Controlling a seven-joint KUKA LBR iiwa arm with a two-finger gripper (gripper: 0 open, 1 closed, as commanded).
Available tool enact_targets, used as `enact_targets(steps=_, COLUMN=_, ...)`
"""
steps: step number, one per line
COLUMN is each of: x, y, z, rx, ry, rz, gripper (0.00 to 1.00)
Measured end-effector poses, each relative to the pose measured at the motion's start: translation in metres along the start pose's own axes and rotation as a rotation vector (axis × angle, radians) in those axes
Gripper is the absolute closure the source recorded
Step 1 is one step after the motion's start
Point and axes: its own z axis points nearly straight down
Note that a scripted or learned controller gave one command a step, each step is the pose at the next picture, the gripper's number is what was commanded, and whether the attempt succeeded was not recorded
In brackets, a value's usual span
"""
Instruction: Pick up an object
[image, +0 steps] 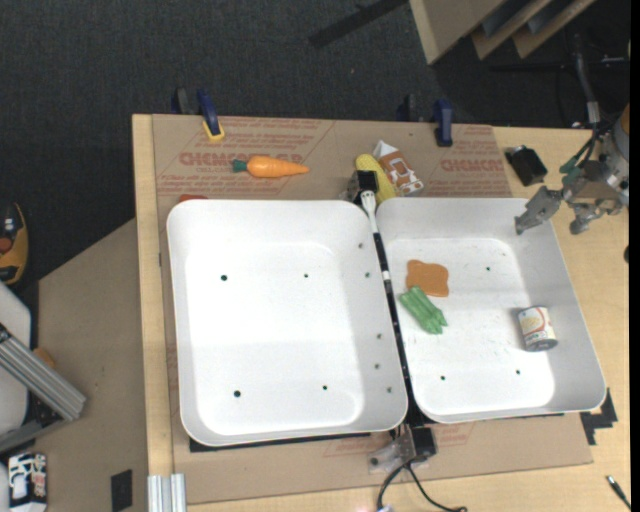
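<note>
The end effector (558, 208) hangs at about two o'clock over the right bin (570, 300), just past its far right corner. Its two fingers look spread, with nothing between them.

Three candidates sit in that bin. A small can (537, 327) lies on its side toward three o'clock, well apart from the rest. It's likely light and rigid, but smooth and free to roll, so I'd close across the curved body at mid-length. Near the bin's left wall, an orange flat piece (428, 277) sits at eleven o'clock from centre, touching or just beside a green pod-shaped toy (424, 309) below it. The flat piece offers little to pinch. The green toy looks light and ridged, best taken across its narrow width.

Outside the bins, a carrot (272, 168) rests on the surface (300, 145) at twelve o'clock.
</note>
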Motion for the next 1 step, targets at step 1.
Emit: enact_targets(steps=1, x=0.0326, y=0.0477, z=0.1560, rx=0.008, ry=0.005, rz=-0.004, gripper=0.00)
